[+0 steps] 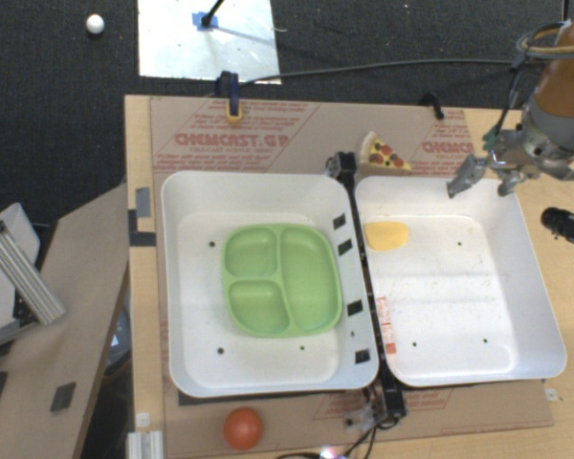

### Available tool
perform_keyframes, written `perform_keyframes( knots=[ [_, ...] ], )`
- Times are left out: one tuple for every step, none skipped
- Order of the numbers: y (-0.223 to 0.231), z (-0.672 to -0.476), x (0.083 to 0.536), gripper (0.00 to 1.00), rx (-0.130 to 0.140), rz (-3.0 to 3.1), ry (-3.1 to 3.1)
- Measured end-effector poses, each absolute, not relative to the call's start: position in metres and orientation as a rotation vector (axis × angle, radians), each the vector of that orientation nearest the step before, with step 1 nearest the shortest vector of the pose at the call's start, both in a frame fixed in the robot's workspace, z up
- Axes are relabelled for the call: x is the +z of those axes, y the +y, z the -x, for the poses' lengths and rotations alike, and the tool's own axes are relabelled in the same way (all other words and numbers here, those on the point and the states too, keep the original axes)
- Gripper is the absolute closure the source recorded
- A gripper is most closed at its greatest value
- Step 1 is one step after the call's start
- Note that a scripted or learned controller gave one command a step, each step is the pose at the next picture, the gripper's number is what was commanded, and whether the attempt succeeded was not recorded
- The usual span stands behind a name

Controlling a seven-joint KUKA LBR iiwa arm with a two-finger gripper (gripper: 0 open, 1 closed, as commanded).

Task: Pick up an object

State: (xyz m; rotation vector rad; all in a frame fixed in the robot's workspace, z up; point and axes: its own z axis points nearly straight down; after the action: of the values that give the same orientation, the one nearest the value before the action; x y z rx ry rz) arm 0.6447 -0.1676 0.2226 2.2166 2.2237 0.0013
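Jaws (482, 175) spread above right bin (517, 285) holding flat yellow disc (386, 235).

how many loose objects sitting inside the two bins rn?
2. A green divided plate lies in the left bin; a flat yellow piece lies near the back-left corner of the right bin. Nothing looks hidden.

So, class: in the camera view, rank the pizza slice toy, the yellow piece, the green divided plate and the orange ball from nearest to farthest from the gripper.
Measured from the gripper:
1. Pizza slice toy, on the board behind the bins.
2. Yellow piece, right bin's back left corner.
3. Green divided plate, middle of the left bin.
4. Orange ball, on the bench in front of the left bin.
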Motion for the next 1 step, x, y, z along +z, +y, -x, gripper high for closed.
perform_keyframes(
  knots=[
    [-0.1643,-0.645,0.1606,0.0,-0.002,-2.219,2.226]
  ],
)
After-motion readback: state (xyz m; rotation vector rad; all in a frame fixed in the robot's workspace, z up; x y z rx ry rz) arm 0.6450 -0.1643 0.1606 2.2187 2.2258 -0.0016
